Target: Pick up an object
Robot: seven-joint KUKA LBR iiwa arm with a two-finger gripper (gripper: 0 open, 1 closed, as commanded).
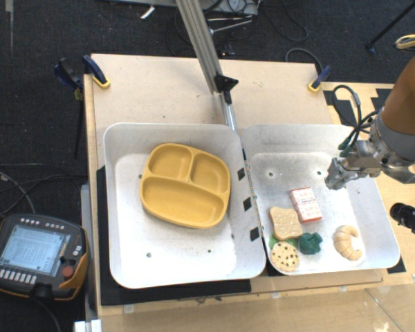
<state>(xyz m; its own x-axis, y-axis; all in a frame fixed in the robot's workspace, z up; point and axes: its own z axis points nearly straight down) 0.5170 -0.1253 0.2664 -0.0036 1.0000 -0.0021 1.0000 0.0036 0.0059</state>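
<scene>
This was a robotics lab rather than any home or kitchen. A plywood worktop (166, 88) was fixed with clamps (95, 72) at its corners, and two white bins (124, 254) sat on it side by side. A teach pendant (34, 254) with a lit screen lay on the dark carpet (34, 130), cables (249, 5) trailed behind, and an aluminium camera pole (200, 40) rose over the bench.

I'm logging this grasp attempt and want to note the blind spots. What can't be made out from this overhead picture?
- Gripper: too small and blurred in the camera view to tell its finger state.
- Arm: cut off by the right edge.
- Biscuit and croissant: at the right bin's near rim, too small for detail.
- Red box: label unreadable.
- Handheld controller: screen too small to read.
</scene>
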